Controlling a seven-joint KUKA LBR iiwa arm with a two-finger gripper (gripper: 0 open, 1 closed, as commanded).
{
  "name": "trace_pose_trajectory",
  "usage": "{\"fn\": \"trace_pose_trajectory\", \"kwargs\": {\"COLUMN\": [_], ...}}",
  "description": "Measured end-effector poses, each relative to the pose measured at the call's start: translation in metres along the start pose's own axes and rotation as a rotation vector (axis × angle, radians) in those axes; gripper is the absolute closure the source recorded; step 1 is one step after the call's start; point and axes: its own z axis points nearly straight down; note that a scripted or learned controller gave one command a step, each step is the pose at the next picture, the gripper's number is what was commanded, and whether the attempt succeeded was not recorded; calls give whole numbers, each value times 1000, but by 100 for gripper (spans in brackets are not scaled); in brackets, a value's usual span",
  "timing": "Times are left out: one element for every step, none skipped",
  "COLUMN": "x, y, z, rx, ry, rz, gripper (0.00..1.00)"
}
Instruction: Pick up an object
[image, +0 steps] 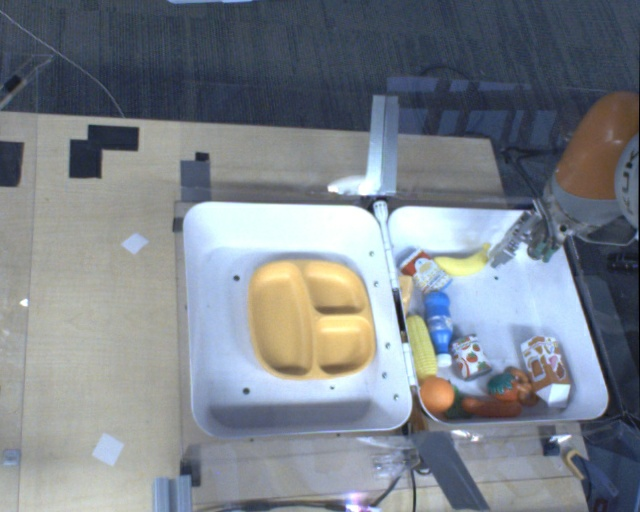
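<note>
One yellow plastic banana (462, 263) lies near the back wall of the right-hand white bin (580, 330), its right tip just beside the end effector (520, 243), which hangs low over that corner with nothing visibly between its fingers; open or closed, cannot tell. Along the bin's left wall: a red-and-white carton (422, 272), a blue bottle (438, 315), a yellow corn cob (421, 345), an orange ball (437, 395). The left bin (210, 300) holds a yellow three-compartment tray (310, 318). Both bins sit on the pale wooden counter (90, 330).
</note>
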Motion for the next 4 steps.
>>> {"fn": "trace_pose_trajectory", "kwargs": {"x": [0,51,63,54], "y": [0,64,90,77], "z": [1,17,17,17], "rx": [0,3,11,5], "ry": [1,17,24,25], "rz": [-1,-59,-199,-130], "gripper": [0,0,0,0]}}
